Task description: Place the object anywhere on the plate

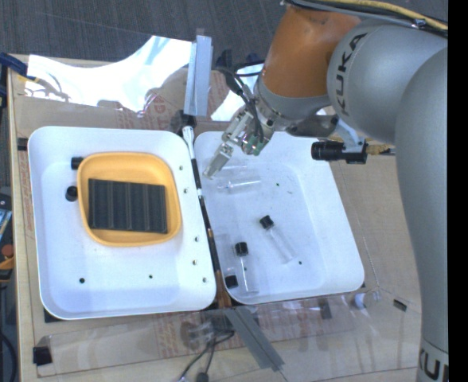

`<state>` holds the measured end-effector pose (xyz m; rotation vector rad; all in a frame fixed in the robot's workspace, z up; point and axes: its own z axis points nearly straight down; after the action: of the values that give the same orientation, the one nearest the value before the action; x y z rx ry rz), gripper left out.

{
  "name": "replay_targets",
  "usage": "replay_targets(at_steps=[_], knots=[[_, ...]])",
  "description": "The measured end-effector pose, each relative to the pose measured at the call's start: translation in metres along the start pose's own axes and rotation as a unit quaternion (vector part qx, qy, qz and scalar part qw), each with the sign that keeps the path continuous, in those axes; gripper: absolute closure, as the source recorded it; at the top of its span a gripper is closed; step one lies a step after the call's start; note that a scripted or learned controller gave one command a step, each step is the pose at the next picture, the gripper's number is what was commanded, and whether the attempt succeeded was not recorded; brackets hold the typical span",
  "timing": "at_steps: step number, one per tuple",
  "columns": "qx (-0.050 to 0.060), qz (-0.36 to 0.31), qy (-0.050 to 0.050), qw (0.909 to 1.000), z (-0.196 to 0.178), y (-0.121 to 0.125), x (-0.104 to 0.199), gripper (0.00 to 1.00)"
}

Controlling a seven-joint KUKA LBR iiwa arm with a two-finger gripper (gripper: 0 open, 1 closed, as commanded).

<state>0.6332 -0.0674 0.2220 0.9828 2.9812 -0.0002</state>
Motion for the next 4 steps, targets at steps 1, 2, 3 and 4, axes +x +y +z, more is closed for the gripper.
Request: replay_targets(at_steps=[1, 2, 3, 4], knots=[[0.000, -0.227, 0.002, 0.9740, 0.025, 0.049, 0.026, 0.00], [0.000, -0.286, -0.001, 0.9583, -0.111, 0.027, -0.001, 0.00], [0.001, -0.279, 0.001, 0.9603, -0.030, -0.078, -0.033, 0.00], [0.000, -0.459, 0.002, 0.8885, 0.009, -0.052, -0.013, 0.00]])
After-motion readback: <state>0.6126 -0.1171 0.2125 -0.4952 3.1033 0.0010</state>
